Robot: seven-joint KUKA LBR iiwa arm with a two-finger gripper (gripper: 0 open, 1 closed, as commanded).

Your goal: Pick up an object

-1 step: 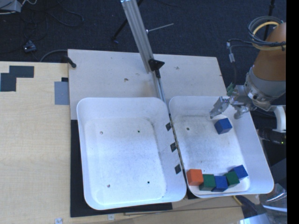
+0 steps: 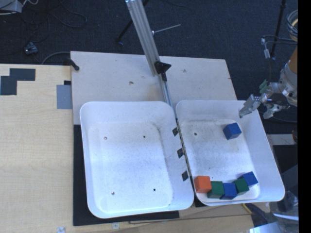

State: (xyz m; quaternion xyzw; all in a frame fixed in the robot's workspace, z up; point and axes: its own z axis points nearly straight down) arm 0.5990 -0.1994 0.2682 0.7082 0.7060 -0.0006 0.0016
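Near edge of right bin [image 2: 272,176]: cluster of blocks touching in row, orange block [image 2: 202,183], green block [image 2: 216,189], blue block [image 2: 229,190], second green block [image 2: 241,184], second blue block [image 2: 250,178]. Crowded, poor finger room. Further in: lone blue cube [image 2: 232,130], well apart from rest; likely light, rigid, smooth-sided; best gripped across two opposite flat faces. Left bin [image 2: 87,144] alongside. Far right: hand [image 2: 258,107] above bin rim, fingers spread apart, holding nothing.
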